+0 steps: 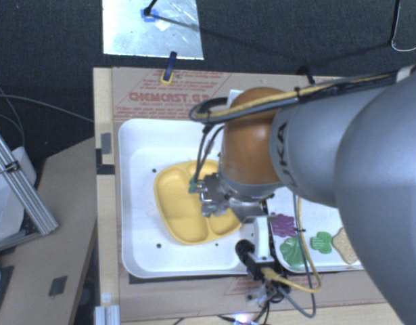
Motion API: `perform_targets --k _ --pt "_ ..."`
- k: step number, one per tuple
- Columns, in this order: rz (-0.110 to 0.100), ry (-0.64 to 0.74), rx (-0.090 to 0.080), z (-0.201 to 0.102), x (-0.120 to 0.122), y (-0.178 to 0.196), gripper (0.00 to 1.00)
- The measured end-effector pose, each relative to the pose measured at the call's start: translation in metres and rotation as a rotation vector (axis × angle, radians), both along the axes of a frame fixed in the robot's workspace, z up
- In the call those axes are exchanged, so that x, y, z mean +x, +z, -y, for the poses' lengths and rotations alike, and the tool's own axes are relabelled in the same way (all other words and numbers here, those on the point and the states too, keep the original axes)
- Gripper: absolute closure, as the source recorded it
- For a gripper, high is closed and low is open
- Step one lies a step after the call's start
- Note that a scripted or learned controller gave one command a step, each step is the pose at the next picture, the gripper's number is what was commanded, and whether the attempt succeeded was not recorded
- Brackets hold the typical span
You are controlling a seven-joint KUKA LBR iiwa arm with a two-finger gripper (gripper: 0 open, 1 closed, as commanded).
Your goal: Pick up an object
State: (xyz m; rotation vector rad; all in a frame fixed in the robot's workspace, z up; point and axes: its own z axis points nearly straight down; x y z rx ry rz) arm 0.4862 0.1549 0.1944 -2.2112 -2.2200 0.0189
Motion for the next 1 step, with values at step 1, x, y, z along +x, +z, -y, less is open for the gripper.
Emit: perform_targets --k 1 --pt "0.035 0.001 0.010 0.0030 0.0008 0.3497 1.00"
